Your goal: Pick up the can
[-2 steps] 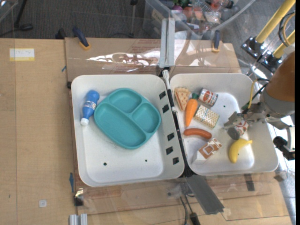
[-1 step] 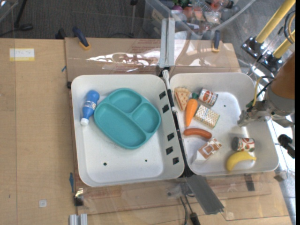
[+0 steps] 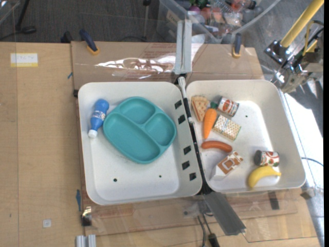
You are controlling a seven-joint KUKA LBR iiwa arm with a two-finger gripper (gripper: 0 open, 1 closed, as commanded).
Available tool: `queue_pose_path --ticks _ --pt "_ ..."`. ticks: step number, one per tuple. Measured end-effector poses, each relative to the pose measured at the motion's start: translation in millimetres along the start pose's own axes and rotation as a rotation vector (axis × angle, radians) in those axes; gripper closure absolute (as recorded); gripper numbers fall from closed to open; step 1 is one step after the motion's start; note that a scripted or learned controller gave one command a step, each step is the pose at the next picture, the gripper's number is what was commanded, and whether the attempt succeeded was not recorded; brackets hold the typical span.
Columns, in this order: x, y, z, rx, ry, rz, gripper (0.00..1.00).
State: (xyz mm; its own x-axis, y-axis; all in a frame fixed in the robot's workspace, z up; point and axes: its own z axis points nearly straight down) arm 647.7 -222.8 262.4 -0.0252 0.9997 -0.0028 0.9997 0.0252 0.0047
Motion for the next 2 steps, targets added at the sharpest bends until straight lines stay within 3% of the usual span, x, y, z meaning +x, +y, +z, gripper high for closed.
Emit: queue_pose_path --ticks 2 --pt "2.0 3.1 -24.3 -0.011 -0.009 -0.007 1.00"
